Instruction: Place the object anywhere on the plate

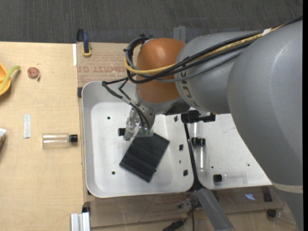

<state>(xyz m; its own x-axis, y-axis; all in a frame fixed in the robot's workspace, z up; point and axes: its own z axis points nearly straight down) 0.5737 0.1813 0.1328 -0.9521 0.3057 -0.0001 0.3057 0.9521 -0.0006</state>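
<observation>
Probably lab: bench bins (96, 177) (white)

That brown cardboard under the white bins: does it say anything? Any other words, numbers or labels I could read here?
Cardboard sheet: reddish printed lettering along its top strip, upside down from this camera and too blurred to read.
Black ribbed plate in the left bin: no writing visible.
Clear bottle on the wooden bench: no label visible.
Nothing else legible.

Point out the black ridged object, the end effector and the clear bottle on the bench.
black ridged object (144, 158): camera view, middle of its top face.
end effector (134, 129): camera view, its tip.
clear bottle (57, 139): camera view, its body.
</observation>
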